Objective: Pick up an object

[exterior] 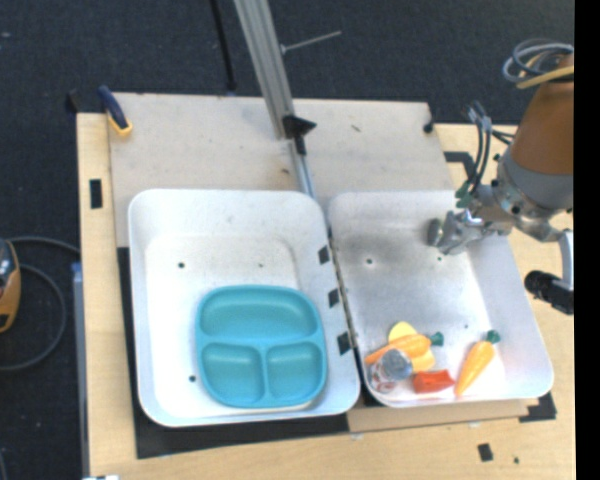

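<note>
The carrot (475, 365) lies slanted in the right bin (420, 258), green tip pointing up-right; the pincer (446, 232) hovers well apart, grip unclear.

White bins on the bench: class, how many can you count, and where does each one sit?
2. The left white bin holds a blue divided tray. The right white bin lies beside it, with small toys at its near edge.

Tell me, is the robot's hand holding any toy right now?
No. The gripper hangs over the bare upper part of the right bin, with nothing in it. The toys, like the carrot, lie apart at the bin's near end.
</note>
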